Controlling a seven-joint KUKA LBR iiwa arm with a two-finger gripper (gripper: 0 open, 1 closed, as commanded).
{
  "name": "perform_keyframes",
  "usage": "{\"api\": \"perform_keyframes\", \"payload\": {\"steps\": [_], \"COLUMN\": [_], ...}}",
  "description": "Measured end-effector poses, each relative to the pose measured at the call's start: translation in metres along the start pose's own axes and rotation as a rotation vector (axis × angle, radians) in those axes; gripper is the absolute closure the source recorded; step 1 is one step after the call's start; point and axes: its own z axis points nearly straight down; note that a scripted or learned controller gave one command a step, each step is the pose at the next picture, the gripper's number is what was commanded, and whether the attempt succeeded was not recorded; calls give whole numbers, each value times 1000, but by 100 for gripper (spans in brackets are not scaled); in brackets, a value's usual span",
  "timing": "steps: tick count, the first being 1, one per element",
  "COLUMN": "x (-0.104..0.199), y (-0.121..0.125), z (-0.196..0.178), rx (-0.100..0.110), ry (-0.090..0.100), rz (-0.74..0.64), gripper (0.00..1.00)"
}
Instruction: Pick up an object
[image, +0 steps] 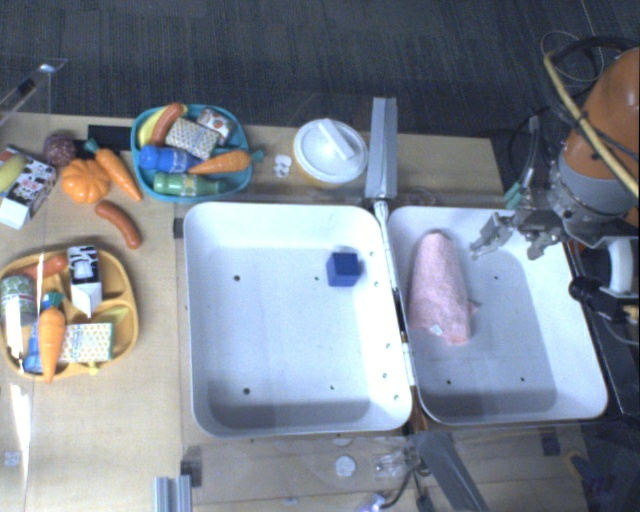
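Note:
A pink oblong object (440, 288) lies lengthwise in the left half of the right bin (560, 390). A small blue cube (344, 268) sits in the upper right part of the left bin (260, 390). My gripper (512, 238) hovers over the upper right of the right bin, to the right of the pink object's top end and apart from it. Its fingers are spread open with nothing between them.
A metal divider (380, 150) runs back from between the bins. Behind the left bin stand a white lidded bowl (330, 150) and a blue bowl of toy food (190, 152). A yellow plate of toys (70, 312) and loose toy vegetables (100, 185) lie at far left.

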Motion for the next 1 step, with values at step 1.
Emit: {"api": "perform_keyframes", "payload": {"steps": [1], "x": [14], "y": [15], "z": [22], "rx": [0], "ry": [0], "rz": [-9], "gripper": [0]}}
